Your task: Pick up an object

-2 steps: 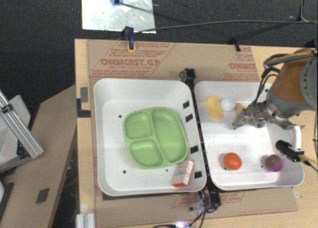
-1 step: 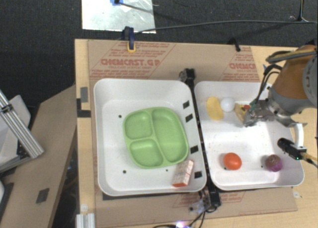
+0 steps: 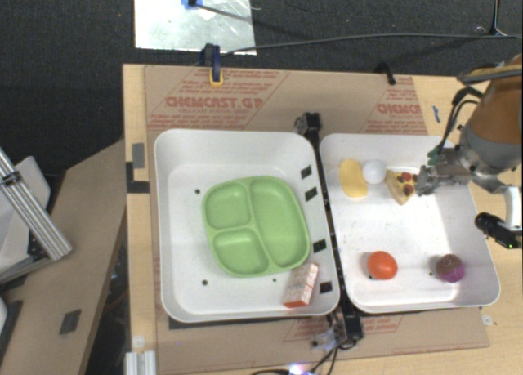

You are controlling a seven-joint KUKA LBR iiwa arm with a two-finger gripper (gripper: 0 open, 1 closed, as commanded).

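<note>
The right bin (image 3: 425, 226) holds a yellow oblong piece (image 3: 353, 178), a small white ball (image 3: 373, 172), a tan wedge with red dots (image 3: 401, 185), an orange-red round fruit (image 3: 382, 265) and a dark purple round fruit (image 3: 449, 267). My gripper (image 3: 426, 180) comes in from the right, low over the bin's far right part, with its tip right beside the tan wedge. Whether it touches the wedge is unclear.
The left bin (image 3: 176, 202) holds a green divided plate (image 3: 255, 225) and a small orange-and-white carton (image 3: 301, 285) at its front right corner. A black divider (image 3: 320, 202) runs between the bins. The grey arm with its orange band (image 3: 494, 124) stands over the right edge.
</note>
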